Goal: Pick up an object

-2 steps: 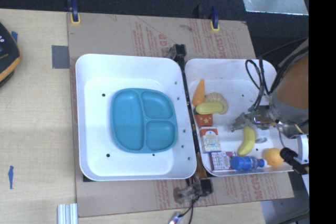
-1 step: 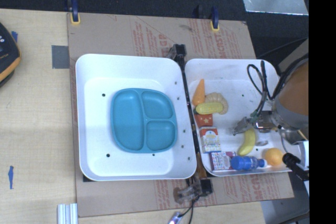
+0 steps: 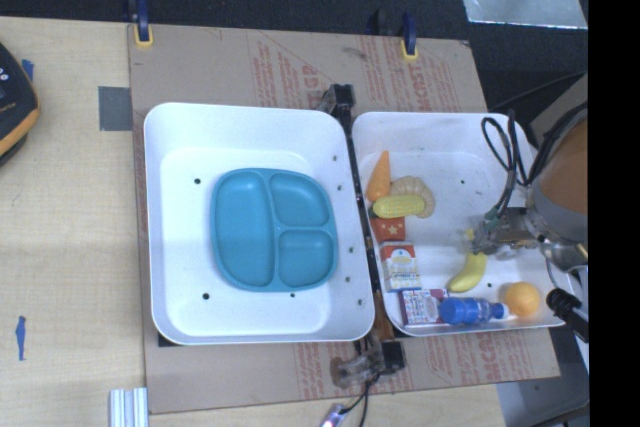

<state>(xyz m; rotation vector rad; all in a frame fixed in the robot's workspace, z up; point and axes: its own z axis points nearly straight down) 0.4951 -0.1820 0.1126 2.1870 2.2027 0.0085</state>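
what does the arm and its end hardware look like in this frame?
The arm comes in at the right edge as a rounded grey body with an orange-brown patch on it. A black cable loops off it over the right bin. The gripper is a small cluster of grey metal parts, too small to make out more.

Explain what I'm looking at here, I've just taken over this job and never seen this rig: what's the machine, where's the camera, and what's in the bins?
One camera looks down at a slant on a bench with two white bins. The left bin holds a blue divided plate. The right bin holds toy food: a carrot, corn, a banana, an orange, a blue bottle and a small red carton. The grey and orange robot arm reaches in from the right. Its gripper sits low over the right bin, just above the banana. I can't see anything held between its fingers.
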